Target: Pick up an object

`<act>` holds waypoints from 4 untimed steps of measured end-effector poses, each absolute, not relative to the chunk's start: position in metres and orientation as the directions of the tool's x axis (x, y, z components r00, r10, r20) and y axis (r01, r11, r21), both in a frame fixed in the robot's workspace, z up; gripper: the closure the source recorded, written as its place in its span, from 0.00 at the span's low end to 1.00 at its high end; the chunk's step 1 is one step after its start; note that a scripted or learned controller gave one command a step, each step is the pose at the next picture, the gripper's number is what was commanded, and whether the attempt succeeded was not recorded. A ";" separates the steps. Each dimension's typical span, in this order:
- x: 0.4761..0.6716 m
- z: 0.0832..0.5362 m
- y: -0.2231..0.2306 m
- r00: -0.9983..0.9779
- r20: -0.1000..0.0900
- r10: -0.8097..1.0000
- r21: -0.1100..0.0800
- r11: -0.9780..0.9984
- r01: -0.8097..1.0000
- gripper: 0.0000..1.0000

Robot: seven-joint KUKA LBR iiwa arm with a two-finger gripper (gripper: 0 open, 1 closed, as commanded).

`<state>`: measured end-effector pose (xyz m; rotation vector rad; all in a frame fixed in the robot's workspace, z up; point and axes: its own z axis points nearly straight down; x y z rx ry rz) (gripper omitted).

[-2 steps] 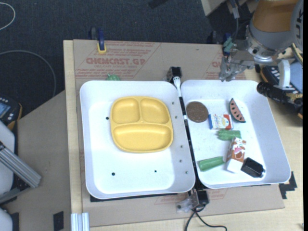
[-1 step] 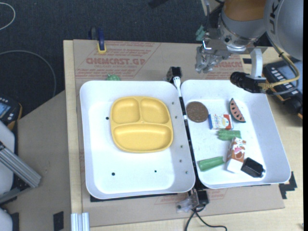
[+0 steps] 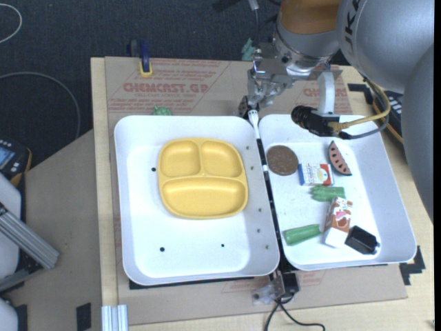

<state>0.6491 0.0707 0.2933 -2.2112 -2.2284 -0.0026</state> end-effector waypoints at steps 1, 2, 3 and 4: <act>0.662 0.297 0.137 -0.008 0.003 1.000 0.003 0.008 1.000 1.00; 0.655 0.313 0.217 -0.010 0.004 1.000 0.003 0.010 1.000 1.00; 0.666 0.291 0.225 -0.002 0.000 1.000 -0.001 0.002 1.000 1.00; 0.585 0.256 0.123 0.008 -0.002 1.000 -0.010 -0.008 1.000 1.00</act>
